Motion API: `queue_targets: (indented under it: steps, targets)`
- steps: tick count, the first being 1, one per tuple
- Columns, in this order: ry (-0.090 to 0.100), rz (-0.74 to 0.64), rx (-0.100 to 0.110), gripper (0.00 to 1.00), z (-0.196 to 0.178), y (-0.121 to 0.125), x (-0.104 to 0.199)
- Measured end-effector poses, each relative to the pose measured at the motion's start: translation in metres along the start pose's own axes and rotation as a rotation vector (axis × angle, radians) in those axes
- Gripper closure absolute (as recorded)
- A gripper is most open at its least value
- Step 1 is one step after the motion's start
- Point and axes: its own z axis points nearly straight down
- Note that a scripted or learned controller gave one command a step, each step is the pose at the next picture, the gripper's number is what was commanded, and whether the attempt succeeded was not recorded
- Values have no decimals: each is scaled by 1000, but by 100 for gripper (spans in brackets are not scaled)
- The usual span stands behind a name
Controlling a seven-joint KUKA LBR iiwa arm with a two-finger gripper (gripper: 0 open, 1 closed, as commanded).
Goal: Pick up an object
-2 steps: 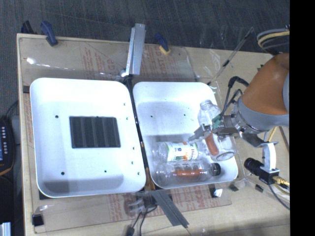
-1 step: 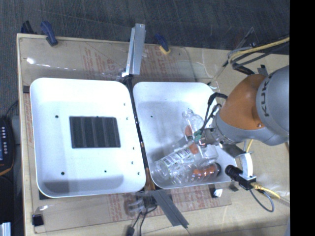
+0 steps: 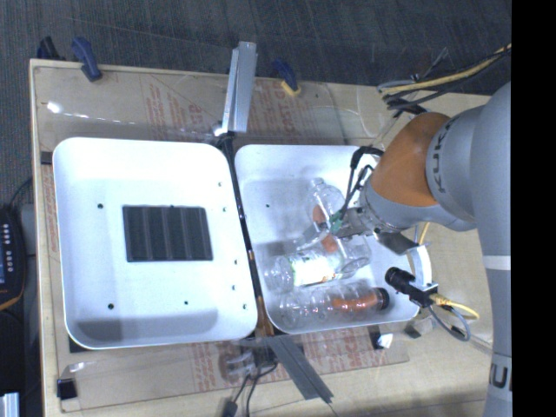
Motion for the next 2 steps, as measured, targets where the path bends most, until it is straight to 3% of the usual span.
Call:
queue_targets:
  steps: [1,2]
  targets:
    - [0,-4,1,100,-10,1,0]
    - [7,11,21,100,-100,65,30]
